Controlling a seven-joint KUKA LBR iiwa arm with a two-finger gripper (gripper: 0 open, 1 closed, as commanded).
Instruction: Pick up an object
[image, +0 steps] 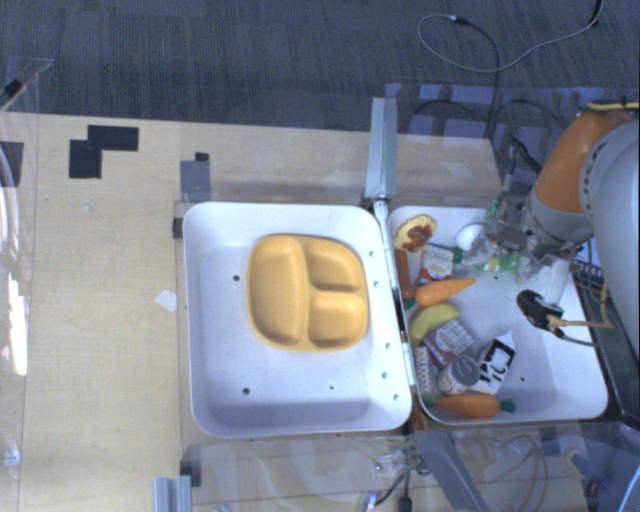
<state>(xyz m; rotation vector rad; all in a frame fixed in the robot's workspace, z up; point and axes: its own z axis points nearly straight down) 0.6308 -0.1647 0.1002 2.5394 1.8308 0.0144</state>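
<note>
My gripper (498, 246) hangs low over the back of the right bin (575, 385), on the grey arm with the orange band that reaches in from the right. Just left of it lie a small white round object (468, 237) and a pale packet (437, 262). An orange carrot (445, 291) lies in front of the gripper, with a yellow-green banana (432, 320) below it. A greenish translucent item (507, 263) sits right under the gripper. I see nothing held.
The left bin (215, 400) holds a yellow compartment tray (305, 290). Along the right bin's left wall lie a pizza-like toy (415, 232) and a red sausage (402, 272). A can (462, 372), a black-and-white box (493, 362) and an orange item (467, 405) crowd the front.
</note>
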